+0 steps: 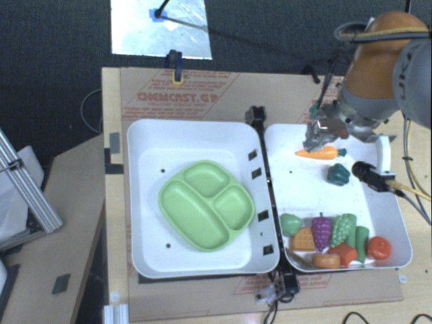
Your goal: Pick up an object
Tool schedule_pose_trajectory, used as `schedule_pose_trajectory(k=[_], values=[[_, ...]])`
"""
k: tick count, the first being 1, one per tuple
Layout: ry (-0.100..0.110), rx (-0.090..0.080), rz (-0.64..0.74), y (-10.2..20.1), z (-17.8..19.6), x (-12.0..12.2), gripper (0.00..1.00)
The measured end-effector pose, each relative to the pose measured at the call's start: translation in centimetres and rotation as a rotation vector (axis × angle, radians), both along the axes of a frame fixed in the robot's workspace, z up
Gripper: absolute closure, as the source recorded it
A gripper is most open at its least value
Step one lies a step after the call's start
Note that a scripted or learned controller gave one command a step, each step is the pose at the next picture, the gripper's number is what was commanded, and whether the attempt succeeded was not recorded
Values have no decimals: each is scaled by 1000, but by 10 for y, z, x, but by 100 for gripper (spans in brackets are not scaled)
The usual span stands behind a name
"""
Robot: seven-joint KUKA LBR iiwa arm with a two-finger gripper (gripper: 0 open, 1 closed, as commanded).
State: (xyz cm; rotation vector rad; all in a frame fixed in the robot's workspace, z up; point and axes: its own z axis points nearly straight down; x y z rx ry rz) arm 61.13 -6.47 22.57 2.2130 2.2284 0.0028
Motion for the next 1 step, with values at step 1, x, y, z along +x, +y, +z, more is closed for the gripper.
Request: schedule_pose_trajectory(k=[1], values=[[0, -1, -6, -13, -7, 5, 100]])
